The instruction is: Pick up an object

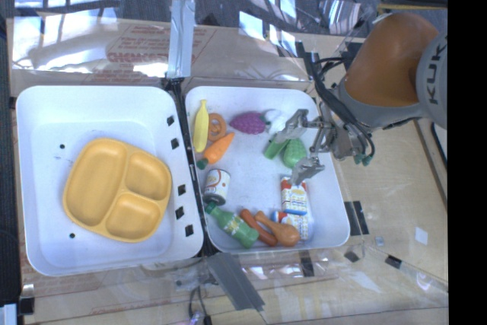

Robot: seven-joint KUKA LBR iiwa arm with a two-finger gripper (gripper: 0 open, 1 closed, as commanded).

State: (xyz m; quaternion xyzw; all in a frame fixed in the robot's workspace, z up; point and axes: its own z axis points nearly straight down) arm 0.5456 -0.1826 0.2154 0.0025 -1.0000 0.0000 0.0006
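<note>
End effector [300, 142] is down in the right bin [251, 99] with its metal fingers spread apart, straddling a smooth green rounded veggie thing [293, 154] but not clamped on anything, so I'd say it's mid-approach and next needs to drop a touch and close. Just below it lies a glossy red-and-white tube [295, 205], up-left a bumpy purple grape bunch [248, 122], further left a carrot [218, 148] and banana [201, 125], and way over left, the yellow divided plastic tray [116, 188].
</note>
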